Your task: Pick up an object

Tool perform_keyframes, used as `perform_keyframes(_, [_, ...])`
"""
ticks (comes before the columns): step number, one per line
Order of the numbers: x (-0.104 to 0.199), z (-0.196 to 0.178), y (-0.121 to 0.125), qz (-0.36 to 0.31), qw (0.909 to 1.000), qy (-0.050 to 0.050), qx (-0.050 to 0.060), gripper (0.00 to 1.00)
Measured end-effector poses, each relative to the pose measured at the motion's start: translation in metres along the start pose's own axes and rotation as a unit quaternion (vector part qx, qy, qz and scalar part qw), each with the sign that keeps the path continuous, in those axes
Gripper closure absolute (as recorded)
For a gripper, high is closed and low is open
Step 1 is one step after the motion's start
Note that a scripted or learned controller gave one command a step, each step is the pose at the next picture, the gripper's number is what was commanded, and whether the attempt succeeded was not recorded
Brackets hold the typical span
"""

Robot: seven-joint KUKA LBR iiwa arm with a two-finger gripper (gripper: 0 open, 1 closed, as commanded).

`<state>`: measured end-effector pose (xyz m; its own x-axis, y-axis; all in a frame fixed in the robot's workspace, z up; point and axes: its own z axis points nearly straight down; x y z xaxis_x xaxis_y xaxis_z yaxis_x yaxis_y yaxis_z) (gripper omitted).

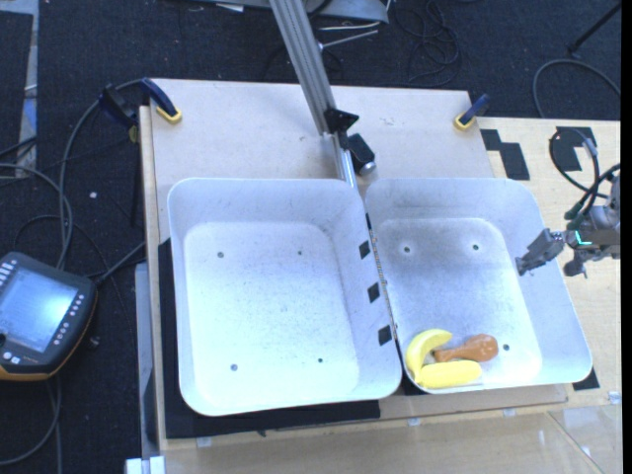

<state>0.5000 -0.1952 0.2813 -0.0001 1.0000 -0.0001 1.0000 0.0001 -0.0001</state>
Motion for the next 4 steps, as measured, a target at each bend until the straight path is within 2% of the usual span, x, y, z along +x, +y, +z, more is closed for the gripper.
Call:
perform_keyframes(1, [0.000,0.000,0.000,0.000,1.0000,0.000,0.000,0.00])
perform_keyframes(3, [0.005,0.114,0.016,0.000,1.0000,0.001,0.002,0.00])
perform_keyframes(4, [0.013,0.172,0.010,0.000,1.0000,0.001,0.003,0.00])
